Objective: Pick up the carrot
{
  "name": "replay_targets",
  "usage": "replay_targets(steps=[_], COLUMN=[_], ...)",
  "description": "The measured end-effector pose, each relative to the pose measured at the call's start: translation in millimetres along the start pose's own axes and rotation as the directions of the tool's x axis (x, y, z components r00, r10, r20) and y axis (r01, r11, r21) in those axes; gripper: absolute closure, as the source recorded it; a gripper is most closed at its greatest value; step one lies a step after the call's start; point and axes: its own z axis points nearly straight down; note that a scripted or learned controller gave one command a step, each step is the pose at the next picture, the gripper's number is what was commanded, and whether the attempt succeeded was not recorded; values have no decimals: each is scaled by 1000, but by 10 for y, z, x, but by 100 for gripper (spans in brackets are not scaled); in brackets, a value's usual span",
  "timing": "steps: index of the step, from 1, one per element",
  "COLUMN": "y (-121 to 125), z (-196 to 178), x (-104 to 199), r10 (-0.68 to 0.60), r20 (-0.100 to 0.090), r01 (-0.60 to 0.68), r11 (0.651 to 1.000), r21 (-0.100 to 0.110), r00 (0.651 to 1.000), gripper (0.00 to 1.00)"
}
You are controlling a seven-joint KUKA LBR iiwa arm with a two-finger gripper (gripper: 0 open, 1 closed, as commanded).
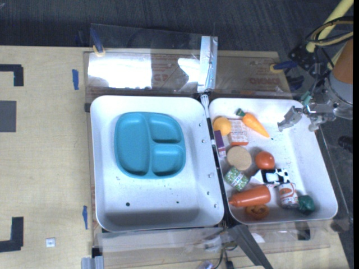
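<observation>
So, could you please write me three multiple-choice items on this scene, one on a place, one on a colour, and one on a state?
1. Where does the carrot lie?
A. On the blue plate
B. In the right bin, near its far edge
C. On the bench outside both bins

2. What colour is the divided plate in the left bin?
A. Blue
B. Red
C. Yellow

3. How does the gripper stand to the carrot?
A. Clamped on it and lifting it
B. Pressing it flat against the plate
C. Apart from it, off to its right over the right bin

Answers: 1 B, since the carrot rests on the white floor of the right bin by its far edge. 2 A, since the plate is plainly light blue. 3 C, since white bin floor shows between the gripper and the carrot.
</observation>
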Motion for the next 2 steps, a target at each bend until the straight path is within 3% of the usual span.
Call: replay_targets(steps=[1,2], y=[535,621], z=[-680,319], x=[190,553], r10=[-34,-326], r20=[4,-1], r01=[34,326], r11=[999,945], r21=[-9,3], r00=[999,945], gripper=[0,0])
